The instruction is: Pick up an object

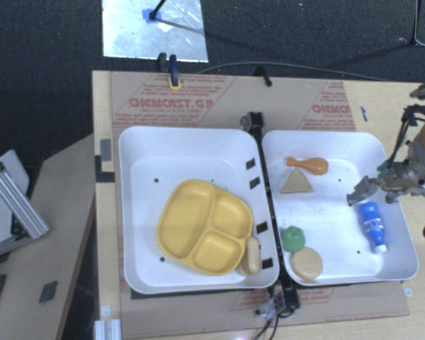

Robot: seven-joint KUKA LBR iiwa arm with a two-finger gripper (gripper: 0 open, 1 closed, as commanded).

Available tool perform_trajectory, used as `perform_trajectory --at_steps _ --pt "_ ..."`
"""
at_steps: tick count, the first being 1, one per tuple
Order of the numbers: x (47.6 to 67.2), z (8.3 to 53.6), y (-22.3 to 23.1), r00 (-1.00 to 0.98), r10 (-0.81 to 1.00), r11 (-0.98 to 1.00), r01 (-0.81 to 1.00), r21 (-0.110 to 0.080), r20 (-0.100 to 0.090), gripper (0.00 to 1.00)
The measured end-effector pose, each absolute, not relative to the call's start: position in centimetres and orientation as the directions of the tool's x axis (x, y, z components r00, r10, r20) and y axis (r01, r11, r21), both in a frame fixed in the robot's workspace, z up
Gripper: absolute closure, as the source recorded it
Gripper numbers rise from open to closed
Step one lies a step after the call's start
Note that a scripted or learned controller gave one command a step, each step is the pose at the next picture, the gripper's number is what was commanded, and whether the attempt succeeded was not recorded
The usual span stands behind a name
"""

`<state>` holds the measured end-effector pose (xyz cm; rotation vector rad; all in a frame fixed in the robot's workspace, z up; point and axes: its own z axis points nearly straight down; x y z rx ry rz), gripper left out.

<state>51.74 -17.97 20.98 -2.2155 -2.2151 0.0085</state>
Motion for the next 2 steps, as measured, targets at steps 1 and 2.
perform_trajectory --at_steps 1,2 --pt "52.0 21.6 -17.9 -0.003 1.000 0.003 1.000 0.001 0.000 0.00" --pt "51.9 16.1 -16.9 -0.002 1.000 0.002 1.000 -0.002 0.001 0.00"
